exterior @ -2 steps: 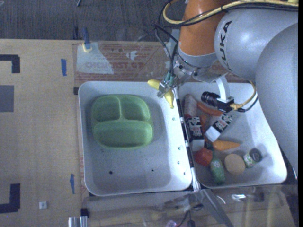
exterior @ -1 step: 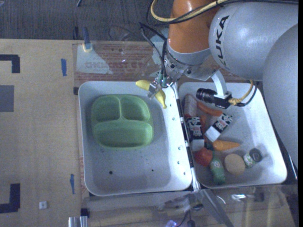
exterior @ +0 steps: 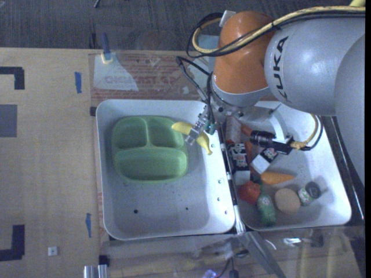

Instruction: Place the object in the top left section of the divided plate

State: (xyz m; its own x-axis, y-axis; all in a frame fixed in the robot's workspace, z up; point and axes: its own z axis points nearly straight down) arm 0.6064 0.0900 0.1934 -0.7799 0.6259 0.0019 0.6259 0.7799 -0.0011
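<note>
A green divided plate (exterior: 149, 148) lies in the left white bin (exterior: 162, 213), with two small sections at the top and one long section below. A yellow banana (exterior: 193, 135) hangs just off the plate's upper right corner, above the bin floor. My gripper (exterior: 200, 126) comes down from the orange wrist and is shut on the banana, whose two ends stick out left and lower right of the fingers. The banana sits to the right of the plate's top right section, not over the top left one.
The right bin (exterior: 333, 210) holds several items: a carrot (exterior: 278, 178), a red tomato (exterior: 250, 191), a tan egg-like ball (exterior: 286, 201), a green vegetable (exterior: 266, 209) and a small can (exterior: 309, 192). The arm's bulk covers that bin's upper part. A ridge divides the bins.
</note>
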